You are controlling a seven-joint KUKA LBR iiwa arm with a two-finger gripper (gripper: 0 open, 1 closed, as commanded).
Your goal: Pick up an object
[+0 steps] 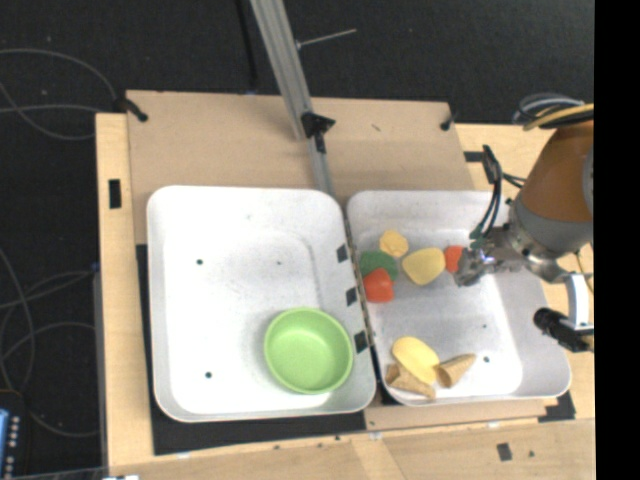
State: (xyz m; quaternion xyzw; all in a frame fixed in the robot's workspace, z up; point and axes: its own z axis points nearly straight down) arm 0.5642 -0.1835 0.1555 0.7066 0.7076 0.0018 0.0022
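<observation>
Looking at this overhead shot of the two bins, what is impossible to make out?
- The hand: too small and dark to make out in detail.
- The orange piece beside it: partly covered by the hand, shape unclear.
- The tan pieces by the front wall: too blurred to identify.

Bowl (pixel 308 349) in left bin (pixel 200 228); perhaps 7 food items in right bin (pixel 500 328).

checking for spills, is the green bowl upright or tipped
Upright: the green bowl sits in the left bin with its round opening facing up, nothing inside it.
</observation>
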